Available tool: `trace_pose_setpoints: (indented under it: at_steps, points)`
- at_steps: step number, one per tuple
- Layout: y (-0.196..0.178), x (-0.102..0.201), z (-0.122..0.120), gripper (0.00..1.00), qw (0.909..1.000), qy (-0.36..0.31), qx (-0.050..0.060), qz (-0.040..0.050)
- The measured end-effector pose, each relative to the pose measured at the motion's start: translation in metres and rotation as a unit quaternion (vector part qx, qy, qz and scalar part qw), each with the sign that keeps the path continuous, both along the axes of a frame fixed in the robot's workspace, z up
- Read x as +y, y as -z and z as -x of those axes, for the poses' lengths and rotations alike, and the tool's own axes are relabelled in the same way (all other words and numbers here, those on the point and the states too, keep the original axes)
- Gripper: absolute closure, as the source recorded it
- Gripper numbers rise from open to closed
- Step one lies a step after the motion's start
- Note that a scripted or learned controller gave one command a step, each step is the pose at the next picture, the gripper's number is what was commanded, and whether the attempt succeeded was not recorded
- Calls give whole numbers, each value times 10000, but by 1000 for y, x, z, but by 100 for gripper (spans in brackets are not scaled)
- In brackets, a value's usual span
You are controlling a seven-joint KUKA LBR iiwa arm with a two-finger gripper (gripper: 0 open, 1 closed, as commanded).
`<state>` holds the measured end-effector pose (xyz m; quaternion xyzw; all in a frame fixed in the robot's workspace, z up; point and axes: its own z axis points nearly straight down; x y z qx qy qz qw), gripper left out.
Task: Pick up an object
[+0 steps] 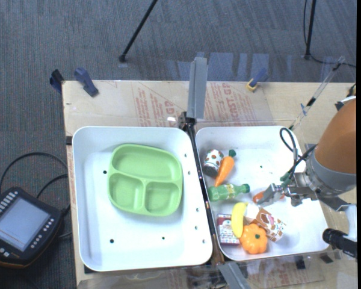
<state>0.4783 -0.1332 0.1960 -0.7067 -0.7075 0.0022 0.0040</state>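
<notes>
Claw (277, 192) low in right bin (262, 138), just right of green bottle (228, 191); fingers' spread cannot tell. Carrot (224, 170) above bottle, banana (237, 220) and pumpkin (254, 238) below it. Green tray (146, 180) in left bin (90, 221).

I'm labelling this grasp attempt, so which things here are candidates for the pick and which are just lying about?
For the pick:
carrot
green bottle
banana
small pumpkin
spotted cup
gripper, above the right bin

Lying about:
green divided plate, in the left bin
handheld controller, on the floor
</notes>
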Motion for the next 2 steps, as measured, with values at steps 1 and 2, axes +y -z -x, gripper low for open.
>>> trace_pose_setpoints:
  at_steps: [1, 2]
  points:
    - [111, -16, 4, 0, 9993, 377, -12, 1]
    - [102, -18, 3, 100, 9991, 419, -12, -3]
